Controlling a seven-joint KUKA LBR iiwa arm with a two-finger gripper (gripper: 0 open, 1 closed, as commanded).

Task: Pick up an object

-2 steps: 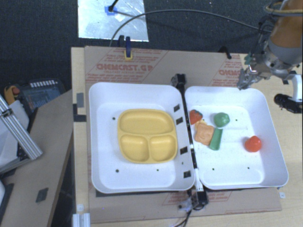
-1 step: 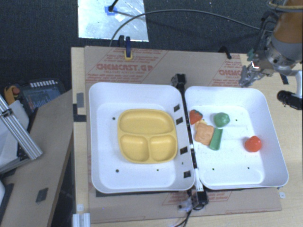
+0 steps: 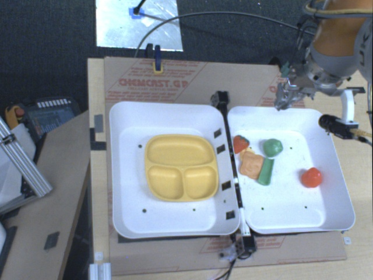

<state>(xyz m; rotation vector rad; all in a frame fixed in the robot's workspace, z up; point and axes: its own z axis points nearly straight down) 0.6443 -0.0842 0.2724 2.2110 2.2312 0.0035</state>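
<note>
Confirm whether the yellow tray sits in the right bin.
No, the yellow tray lies in the left bin; the right bin holds the small toy foods.

One camera here, fixed high above the bench (image 3: 70, 156), looking down at a slant. Both white bins sit side by side mid-frame, the left bin (image 3: 125, 174) and the right bin (image 3: 332, 174), seen whole from moderate range. The arm (image 3: 341, 22) comes in at upper right.
</note>
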